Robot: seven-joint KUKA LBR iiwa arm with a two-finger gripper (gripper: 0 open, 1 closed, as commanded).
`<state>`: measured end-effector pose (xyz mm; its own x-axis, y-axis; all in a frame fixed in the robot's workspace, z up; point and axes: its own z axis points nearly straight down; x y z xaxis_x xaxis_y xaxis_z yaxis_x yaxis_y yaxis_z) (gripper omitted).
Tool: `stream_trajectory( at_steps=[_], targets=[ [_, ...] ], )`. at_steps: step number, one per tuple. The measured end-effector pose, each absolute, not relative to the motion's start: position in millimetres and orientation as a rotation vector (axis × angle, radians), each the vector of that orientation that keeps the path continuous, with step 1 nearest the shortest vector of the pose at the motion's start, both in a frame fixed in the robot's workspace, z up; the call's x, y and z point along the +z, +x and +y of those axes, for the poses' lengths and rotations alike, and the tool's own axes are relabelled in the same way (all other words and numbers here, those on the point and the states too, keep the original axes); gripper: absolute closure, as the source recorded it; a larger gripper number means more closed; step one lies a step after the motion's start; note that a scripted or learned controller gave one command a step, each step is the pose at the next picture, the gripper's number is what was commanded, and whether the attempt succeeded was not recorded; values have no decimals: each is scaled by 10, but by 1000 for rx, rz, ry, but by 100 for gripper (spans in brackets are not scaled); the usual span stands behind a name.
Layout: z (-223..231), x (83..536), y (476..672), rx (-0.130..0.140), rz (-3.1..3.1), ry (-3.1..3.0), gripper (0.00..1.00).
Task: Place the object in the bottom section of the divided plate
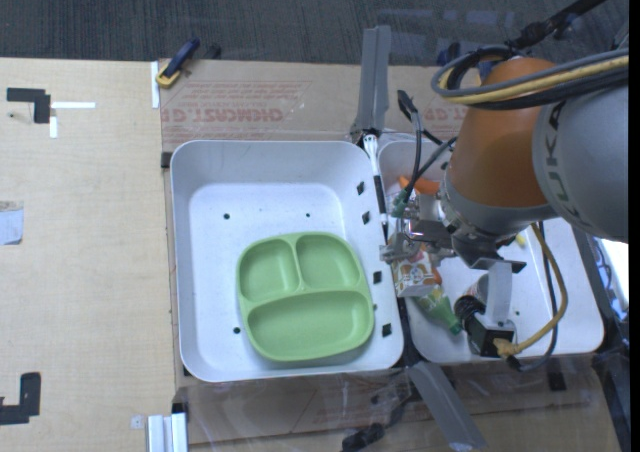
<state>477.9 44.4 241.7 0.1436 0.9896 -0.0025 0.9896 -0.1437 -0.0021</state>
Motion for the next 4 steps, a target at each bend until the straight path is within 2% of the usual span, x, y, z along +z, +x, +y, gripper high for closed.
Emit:
stream_trajectory(
  at_steps=[1, 2, 3, 4],
  targets=[
    [646, 2236, 4869, 8, -2345, -2087, 100],
    [1076, 1225, 4769, 3, -2329, -2105, 100],
    [1343, 1576, 5355, 6, -2187, -2255, 100],
    [1046, 1381, 4764, 9, -2233, -2206, 100]
  ],
)
